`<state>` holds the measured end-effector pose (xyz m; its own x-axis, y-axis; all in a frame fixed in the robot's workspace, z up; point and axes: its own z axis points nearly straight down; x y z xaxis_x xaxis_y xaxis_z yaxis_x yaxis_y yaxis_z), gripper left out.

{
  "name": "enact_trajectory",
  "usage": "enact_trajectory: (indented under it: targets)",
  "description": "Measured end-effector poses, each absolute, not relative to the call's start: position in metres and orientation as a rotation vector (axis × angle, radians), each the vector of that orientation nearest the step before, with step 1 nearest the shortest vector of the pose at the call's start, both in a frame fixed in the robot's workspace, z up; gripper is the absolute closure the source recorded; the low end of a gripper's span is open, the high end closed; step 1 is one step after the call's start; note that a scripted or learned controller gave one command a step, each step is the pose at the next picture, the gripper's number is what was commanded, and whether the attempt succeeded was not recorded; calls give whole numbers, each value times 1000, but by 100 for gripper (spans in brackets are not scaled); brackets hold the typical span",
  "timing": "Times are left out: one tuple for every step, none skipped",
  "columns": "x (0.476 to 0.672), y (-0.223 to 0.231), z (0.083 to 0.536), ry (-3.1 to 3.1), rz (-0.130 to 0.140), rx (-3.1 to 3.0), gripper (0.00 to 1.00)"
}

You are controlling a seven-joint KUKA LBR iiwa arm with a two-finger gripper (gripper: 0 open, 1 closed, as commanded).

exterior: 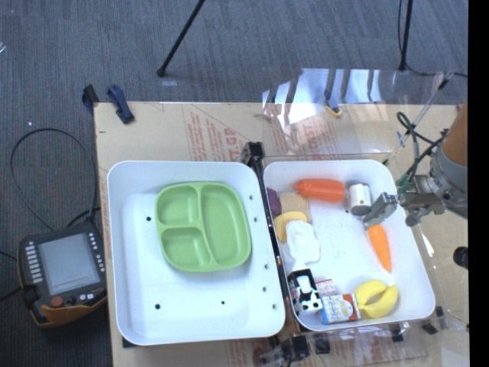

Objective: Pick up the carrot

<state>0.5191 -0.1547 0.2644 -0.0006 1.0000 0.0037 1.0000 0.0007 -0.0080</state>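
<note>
Left bin (130, 281): we see a green divided plate (204, 226).
Right bin (416, 281): we see the carrot (380, 247) lying right of centre.
Gripper (380, 209): just above the carrot's top; we cannot tell how its fingers stand.

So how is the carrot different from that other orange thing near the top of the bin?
The carrot is slim, pointed and lies up-and-down, just below the gripper. The orange sausage-shaped thing is fatter, round-ended, redder and lies sideways. Both sit in the right bin.
</note>
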Motion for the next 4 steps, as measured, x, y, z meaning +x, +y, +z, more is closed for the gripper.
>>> enact_trajectory:
  targets:
    - [553,-177,141,-1647,16,-2657,0]
    - [588,-195,98,-1445,-7,-2792,0]
    - [589,-195,108,-1455,-1,-2786,100]
    - [613,-111,192,-1441,-10,-2788,100]
